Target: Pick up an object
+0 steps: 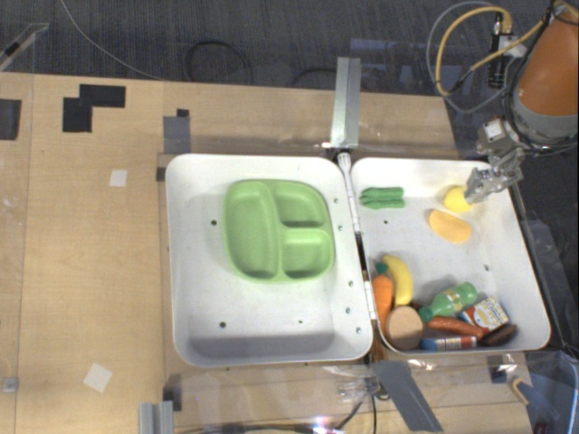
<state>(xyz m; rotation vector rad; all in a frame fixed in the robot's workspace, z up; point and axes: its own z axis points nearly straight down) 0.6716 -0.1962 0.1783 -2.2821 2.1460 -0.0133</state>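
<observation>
Jaws (477,188) state unclear, touching yellow toy (457,200) beside the orange slice (450,227); prob light, smooth, grip across its middle.

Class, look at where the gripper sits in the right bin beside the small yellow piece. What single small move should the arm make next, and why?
Probably a short descent onto the small yellow piece. The gripper sits at the right bin's upper right, right beside that piece, and nothing shows between its fingers, so lowering around it looks like the shortest way to a pick.
</observation>
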